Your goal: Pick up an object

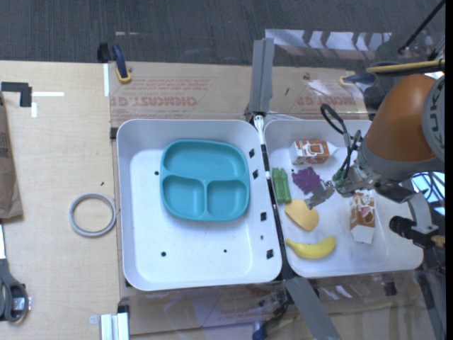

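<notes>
The right bin (396, 261) holds a small orange-and-white carton (311, 151), purple grapes (306, 180), a green piece (282, 185), a yellow wedge (303, 216), a banana (311, 247) and a second carton (362, 217). My gripper (322, 193) hangs low over this bin, just right of the grapes and above the yellow wedge. Nothing shows between its fingers. The arm's orange band (403, 129) covers the bin's far right side.
The left bin (134, 253) bears a teal divided plate (205, 180). A metal divider (260, 83) stands between the bins at the back. A grey ring (93, 214) lies on the bench to the left.
</notes>
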